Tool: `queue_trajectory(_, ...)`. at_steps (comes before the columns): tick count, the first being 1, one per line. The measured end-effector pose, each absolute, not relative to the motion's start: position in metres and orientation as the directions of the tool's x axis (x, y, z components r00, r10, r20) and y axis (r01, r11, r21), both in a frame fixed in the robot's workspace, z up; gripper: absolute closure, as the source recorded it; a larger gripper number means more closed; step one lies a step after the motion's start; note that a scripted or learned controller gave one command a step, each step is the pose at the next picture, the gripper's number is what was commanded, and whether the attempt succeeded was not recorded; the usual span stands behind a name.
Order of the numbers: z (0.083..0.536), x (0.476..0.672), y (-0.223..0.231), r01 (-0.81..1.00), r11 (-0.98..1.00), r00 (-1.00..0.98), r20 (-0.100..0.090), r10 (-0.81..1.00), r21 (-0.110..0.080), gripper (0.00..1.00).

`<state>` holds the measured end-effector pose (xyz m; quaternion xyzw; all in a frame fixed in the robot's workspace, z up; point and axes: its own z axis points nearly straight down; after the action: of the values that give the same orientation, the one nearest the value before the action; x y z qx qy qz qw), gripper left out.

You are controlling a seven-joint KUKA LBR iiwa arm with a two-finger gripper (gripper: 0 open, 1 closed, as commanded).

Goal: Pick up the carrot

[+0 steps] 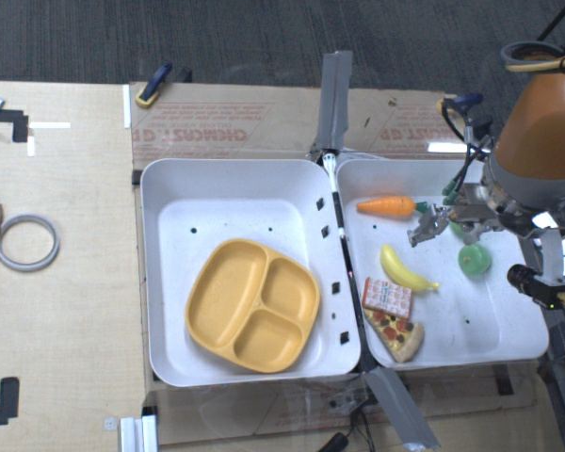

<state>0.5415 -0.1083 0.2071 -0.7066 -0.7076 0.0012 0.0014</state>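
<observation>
Two white bins sit side by side on the bench in the camera view, and you can see the carrot (386, 207) lying on its side near the back of the right bin (518, 342), close to the wall between the bins. It is orange with a little green end that points toward the gripper (426, 228). The gripper is just beside that green end, a bit in front of it, and it is not touching the carrot. You cannot tell from here how the jaws stand, because the metal tips are small and blurry. Nothing sits between them as far as you can see. A yellow banana (404, 268) lies just in front of the gripper, a green ball (474, 260) sits under the arm (537, 125), and a little red box (388, 298) and a pizza slice (397, 333) lie near the front of the bin. The left bin (169, 205) has a yellow tray (252, 304) with three parts. You are at the reaching step, I think. The carrot is not picked up yet. Next, the gripper needs to slide over toward the middle of the carrot, go down around it, and squeeze. Keep it away from the banana so it does not bump it.
</observation>
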Motion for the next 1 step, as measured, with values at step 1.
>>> queue_trajectory(1,0.2252,0.5759,-0.1572,0.975,-0.222,0.222,-0.002,0.975,-0.001,0.0)
